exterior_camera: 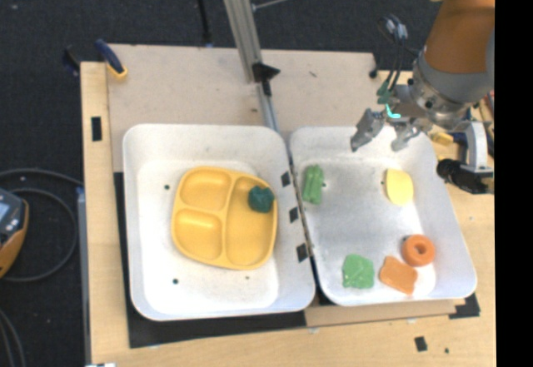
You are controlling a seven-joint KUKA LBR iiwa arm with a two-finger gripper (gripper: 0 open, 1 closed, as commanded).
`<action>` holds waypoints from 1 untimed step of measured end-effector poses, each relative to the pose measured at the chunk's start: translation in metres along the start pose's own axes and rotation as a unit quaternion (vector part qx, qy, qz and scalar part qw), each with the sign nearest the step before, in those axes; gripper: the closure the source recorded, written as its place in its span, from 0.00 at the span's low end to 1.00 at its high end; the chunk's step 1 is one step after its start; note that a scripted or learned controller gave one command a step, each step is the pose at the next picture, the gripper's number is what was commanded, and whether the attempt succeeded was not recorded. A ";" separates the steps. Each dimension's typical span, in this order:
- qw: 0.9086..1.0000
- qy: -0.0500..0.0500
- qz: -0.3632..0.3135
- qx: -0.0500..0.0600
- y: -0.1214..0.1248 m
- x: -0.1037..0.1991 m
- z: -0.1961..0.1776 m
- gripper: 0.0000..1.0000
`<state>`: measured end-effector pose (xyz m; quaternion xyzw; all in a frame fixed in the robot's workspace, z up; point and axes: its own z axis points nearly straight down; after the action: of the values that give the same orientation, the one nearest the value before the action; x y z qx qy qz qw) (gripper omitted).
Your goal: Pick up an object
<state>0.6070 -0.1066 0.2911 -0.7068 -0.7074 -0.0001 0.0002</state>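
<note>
No object has been lifted yet; every candidate lies at rest. The nearest candidate, the yellow object [399, 187], lies in the right bin [333, 149] at about 2 o'clock from that bin's centre, just below the gripper. The orange ring [419, 250] sits at about 4 o'clock, with the orange block [398, 275] just beside it at about 5 o'clock and the green lump [359, 272] near the 6 o'clock edge. The light green piece [313, 185] lies at 9 o'clock, close to the wall shared with the left bin [150, 149]. That bin holds a yellow divided tray [208, 224], with a dark green object [261, 200] resting in the tray's 2 o'clock compartment. The gripper [385, 132] hangs over the right bin's 1 o'clock corner, its fingers spread apart with nothing between them, clear of all objects. Judged status: the approach phase is incomplete. Remaining steps: align over one object, descend, close on it, and raise it.
</note>
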 end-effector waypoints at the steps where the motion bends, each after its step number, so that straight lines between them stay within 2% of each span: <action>1: 1.000 0.000 0.000 -0.001 0.000 0.000 -0.001 0.00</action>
<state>0.6073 -0.1066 0.2916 -0.7068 -0.7075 -0.0005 -0.0003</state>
